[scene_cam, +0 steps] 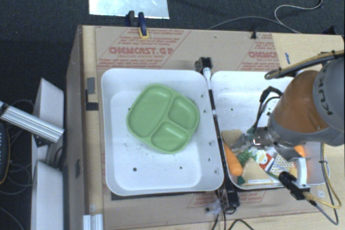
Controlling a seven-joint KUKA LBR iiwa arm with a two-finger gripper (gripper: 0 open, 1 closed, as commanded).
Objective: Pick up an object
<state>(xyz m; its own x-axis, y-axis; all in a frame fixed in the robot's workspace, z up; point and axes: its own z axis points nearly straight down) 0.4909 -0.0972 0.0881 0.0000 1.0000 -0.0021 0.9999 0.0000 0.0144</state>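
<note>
Mostly hidden under the arm (302, 110), the tool's (257, 141) state is unclear above the carrot (233, 162).

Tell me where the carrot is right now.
The carrot lies in the right bin, at its front-left corner beside the divider between bins, just left of the hand.

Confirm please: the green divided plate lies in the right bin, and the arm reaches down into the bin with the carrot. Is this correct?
Not quite. The camera view shows the green divided plate in the left bin, not the right one. The rest holds: the arm reaches down into the right bin with the carrot.
</note>
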